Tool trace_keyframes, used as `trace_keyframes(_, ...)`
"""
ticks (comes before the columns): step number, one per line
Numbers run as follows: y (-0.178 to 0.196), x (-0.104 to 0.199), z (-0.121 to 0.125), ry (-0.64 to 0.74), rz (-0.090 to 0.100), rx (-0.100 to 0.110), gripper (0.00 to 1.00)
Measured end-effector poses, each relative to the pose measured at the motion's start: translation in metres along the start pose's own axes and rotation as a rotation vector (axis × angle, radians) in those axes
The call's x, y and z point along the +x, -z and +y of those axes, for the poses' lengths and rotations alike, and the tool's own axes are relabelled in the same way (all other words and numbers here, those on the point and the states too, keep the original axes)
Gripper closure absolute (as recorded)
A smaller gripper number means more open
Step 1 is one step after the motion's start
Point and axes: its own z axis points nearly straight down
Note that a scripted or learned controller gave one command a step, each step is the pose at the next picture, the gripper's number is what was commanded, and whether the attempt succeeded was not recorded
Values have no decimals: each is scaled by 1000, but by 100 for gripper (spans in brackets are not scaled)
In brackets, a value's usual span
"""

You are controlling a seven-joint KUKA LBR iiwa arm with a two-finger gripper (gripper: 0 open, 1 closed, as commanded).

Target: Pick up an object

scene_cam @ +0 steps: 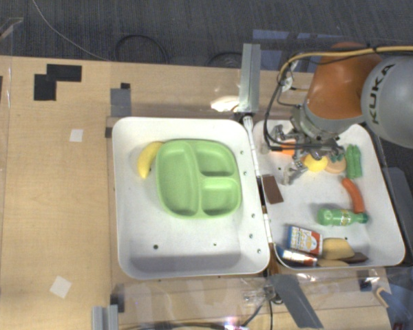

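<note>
The grey arm with its orange band reaches in from the right over the far part of the right bin [392,243], and its claw [297,169] hangs low above the bin floor; whether it is apart or together cannot be told from this view. Just right of the claw lies a small yellow object [317,163], touching or nearly touching a tan round piece [335,163]. Further right a green pickle-like item [353,161] lies along the bin's far right side, with an orange carrot [354,194] nearer and a green bottle [341,217] nearer still. At the near edge sit a small printed box [303,239] and a tan bread-like item [336,248]. In the left bin [134,253] on the bench [48,205], a green divided tray [196,177] lies beside a yellow banana [147,159].
</note>
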Motion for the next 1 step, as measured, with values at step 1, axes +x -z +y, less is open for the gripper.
trace_keyframes(1, 16, -4, -3, -3, -16, 7, 100)
